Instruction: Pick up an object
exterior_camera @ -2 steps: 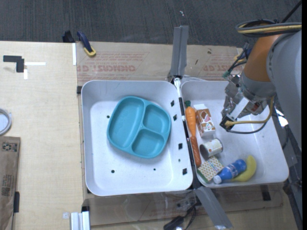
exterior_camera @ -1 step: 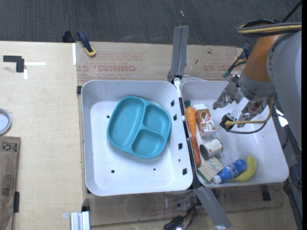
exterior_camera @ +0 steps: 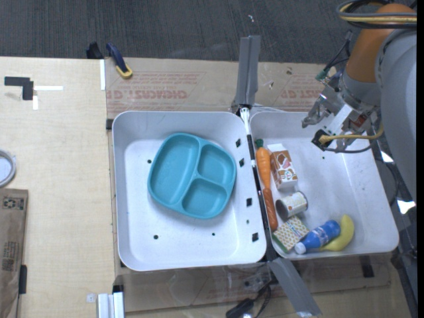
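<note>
Carrot [exterior_camera: 264, 171] well below-left of hand [exterior_camera: 318, 126]

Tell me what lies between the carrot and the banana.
In the camera view, a metal can, a patterned packet and a blue bottle lie between the carrot and the banana.

Left bin [exterior_camera: 126, 197] holds a divided plate [exterior_camera: 192, 175] at centre; right bin [exterior_camera: 371, 197] has a carrot [exterior_camera: 264, 167] along its left wall, carton [exterior_camera: 283, 167] just right of it, can [exterior_camera: 291, 205] below, then bottle [exterior_camera: 318, 237] and banana [exterior_camera: 341, 234] at the lower edge.
</note>
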### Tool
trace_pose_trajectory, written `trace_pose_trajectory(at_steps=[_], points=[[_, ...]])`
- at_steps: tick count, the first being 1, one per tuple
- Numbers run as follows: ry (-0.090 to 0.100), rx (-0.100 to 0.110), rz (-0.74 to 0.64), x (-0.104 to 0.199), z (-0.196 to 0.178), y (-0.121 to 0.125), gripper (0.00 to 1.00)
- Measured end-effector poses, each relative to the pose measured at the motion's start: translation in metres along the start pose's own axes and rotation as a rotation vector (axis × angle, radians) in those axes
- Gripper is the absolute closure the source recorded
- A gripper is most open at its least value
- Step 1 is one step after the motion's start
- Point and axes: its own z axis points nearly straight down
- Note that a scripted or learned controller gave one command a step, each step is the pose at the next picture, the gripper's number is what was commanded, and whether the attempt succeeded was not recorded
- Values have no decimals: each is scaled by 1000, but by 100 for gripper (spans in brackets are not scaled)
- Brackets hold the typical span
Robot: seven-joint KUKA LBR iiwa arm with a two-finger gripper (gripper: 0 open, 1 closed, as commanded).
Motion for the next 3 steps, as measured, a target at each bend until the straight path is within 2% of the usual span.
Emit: trace_pose_trajectory(at_steps=[1,2,3], points=[[1,1,-382,-16,79,-12,0],[-2,-3,-421,-31,73,-46,0],[3,-2,-601,-85,85,-99,0]])
